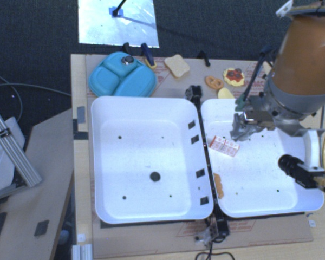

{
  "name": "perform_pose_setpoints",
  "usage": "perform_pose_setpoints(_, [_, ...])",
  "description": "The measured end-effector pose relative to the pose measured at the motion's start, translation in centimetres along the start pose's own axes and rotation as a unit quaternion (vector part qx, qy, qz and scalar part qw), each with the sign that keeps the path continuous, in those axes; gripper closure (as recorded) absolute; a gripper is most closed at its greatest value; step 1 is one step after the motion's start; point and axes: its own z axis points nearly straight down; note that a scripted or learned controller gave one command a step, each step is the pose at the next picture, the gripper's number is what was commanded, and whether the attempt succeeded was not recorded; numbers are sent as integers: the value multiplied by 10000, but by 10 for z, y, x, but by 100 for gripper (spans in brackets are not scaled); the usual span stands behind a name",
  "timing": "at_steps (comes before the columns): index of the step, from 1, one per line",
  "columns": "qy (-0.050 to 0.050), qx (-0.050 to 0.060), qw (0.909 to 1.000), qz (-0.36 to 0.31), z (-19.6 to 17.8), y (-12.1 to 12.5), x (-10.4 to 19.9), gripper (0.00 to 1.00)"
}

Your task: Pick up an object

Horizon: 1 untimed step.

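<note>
A small red-and-white packet [225, 145] lies flat in the right bin [271, 202], near its left wall. My gripper [239, 130] hangs just above and to the right of the packet, close to its upper edge. An orange-brown biscuit-like piece [218, 185] rests against the right bin's left wall, lower down. In the left bin [124, 202] sits a small dark round disc [155, 176]. Nothing shows between the gripper and the packet.
Behind the bins on the bench lie a blue divided tray [122, 76], a toast slice [176, 65], a pretzel [213, 82], a small pizza toy [234, 76] and a yellow piece [225, 93]. A black divider [201, 140] separates the bins.
</note>
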Motion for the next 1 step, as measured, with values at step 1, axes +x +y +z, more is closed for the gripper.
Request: perform_pose_setpoints(1, [26, -65, 9999, -96, -30, 1, 72, 100])
